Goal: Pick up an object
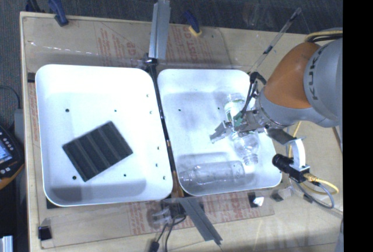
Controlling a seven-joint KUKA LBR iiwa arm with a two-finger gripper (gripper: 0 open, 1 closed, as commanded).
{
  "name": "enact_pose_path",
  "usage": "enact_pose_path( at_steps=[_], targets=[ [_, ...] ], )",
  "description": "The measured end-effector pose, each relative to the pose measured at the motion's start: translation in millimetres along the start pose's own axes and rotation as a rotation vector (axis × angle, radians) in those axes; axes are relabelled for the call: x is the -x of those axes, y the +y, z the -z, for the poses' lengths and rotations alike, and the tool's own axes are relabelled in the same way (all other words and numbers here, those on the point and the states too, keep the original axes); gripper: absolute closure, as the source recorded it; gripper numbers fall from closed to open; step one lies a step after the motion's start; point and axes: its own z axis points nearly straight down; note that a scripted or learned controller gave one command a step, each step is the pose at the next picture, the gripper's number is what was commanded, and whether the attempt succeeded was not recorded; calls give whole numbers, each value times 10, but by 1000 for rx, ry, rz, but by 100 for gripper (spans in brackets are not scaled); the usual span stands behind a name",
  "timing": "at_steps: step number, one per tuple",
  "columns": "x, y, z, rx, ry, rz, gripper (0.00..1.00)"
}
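Pincer point(224, 130) low in the right bin point(192, 84), finger state impossible to tell, one clear plastic bottle point(211, 174) lying just below it, one dark ribbed slab point(97, 150) well to its left in the left bin point(52, 84), two bins counted.

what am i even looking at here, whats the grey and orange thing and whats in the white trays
One camera looks down at a slant on a workbench. The grey and orange thing is a robot arm reaching in from the right; at its tip is a two-finger gripper, its grabbing tool.

Two shallow white bins sit side by side. The left bin holds a dark ridged flat panel. The right bin holds clear plastic bottles: one lies on its side near the front edge, and others sit by the gripper. Being see-through, they are hard to count.

The gripper hangs low over that right bin. Whether it holds anything is unclear.
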Motion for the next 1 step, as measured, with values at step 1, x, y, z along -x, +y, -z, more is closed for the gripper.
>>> enact_pose_path(
  at_steps=[1],
  targets=[
    [-21,-215,32,0,2,-93,0]
  ],
)
